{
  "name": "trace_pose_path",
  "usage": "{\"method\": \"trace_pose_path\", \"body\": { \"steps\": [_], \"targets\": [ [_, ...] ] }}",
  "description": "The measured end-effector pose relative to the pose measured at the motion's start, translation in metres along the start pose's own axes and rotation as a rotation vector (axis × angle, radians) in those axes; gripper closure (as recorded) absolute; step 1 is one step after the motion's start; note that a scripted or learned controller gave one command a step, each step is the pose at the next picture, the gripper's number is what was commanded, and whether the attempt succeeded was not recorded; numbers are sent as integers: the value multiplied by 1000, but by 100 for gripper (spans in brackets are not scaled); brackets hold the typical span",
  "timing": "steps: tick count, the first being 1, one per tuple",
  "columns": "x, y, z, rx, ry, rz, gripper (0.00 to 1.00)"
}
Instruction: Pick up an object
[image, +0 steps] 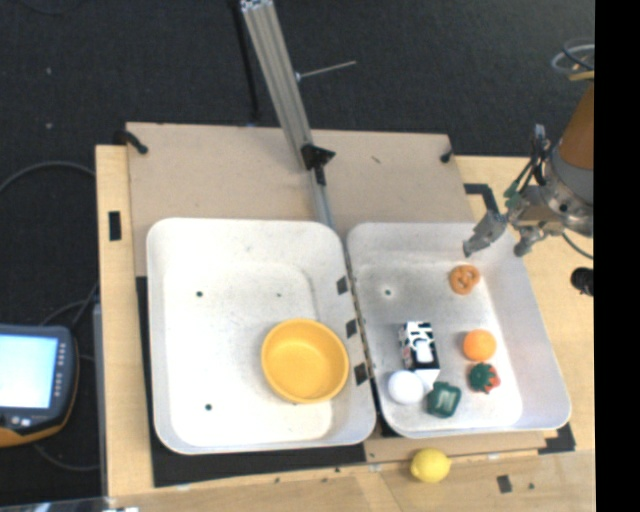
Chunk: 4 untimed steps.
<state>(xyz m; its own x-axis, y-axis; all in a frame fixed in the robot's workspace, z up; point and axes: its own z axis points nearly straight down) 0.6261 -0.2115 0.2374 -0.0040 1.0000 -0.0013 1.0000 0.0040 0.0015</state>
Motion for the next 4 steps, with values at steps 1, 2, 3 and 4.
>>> {"method": "trace_pose_path", "body": {
  "steps": [1, 2, 3, 4],
  "targets": [
    [0, 0, 0, 1, -1, 0, 0],
    [-5, 5, 44, 4, -2, 3, 0],
    [-5, 4, 107, 6, -1, 4, 0],
    [-7, 3, 138, 4, -2, 5, 0]
  ]
}}
